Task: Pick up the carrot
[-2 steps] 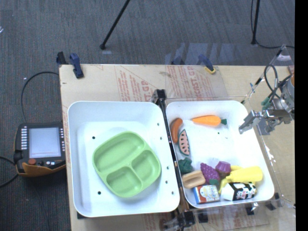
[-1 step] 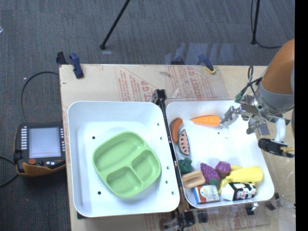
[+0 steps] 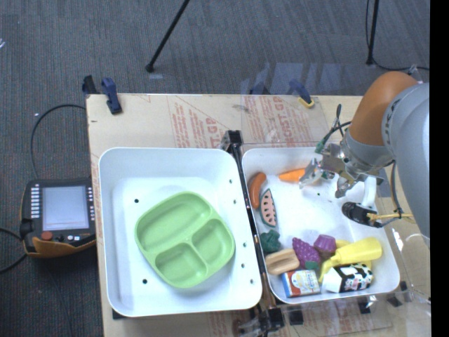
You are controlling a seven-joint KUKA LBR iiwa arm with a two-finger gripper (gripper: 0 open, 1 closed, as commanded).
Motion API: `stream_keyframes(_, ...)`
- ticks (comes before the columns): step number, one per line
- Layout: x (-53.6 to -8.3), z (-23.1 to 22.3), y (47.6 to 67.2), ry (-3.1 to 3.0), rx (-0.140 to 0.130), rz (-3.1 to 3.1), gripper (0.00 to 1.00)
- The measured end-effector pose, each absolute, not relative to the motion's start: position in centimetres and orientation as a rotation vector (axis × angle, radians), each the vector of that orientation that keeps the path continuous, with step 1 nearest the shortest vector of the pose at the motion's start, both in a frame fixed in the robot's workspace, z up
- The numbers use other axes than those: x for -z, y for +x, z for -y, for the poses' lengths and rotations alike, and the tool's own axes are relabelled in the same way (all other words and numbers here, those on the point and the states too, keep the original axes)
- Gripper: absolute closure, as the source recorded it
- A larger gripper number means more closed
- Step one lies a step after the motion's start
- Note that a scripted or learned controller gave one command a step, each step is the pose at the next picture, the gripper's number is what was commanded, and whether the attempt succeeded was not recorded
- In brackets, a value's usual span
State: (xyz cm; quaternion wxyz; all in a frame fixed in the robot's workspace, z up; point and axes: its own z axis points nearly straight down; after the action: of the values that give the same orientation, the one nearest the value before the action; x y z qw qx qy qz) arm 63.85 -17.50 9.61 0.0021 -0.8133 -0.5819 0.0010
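**Tool beside the carrot**

While red mirrored lettering on the counter (image 3: 210, 121) stays unreadable, the tool (image 3: 324, 175) hovers just right of the carrot (image 3: 292, 175) in the right bin (image 3: 390, 255); whether its fingers are apart, I cannot tell. Left bin (image 3: 112, 188) carries a green plate (image 3: 184, 239).

Grey arm (image 3: 415, 146) coming in, broad orange band (image 3: 377, 111) above its wrist, thin dark cables trailing toward a pale metallic gripper (image 3: 326, 176)
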Motion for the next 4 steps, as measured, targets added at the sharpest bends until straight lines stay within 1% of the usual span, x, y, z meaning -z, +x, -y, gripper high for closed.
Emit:
stream_keyframes(1, -8.5, 18.4, 64.2, -2.722, -0.015, 1.546, 0.0)
stream_keyframes(2, -8.4, 17.4, 63.9, -2.891, -0.027, 1.188, 0.0)
stream_keyframes(3, -8.6, 13.9, 60.8, -3.006, -0.009, 0.883, 0.0)
stream_keyframes(4, -8.7, 14.9, 63.5, -3.094, -0.01, 0.504, 0.0)
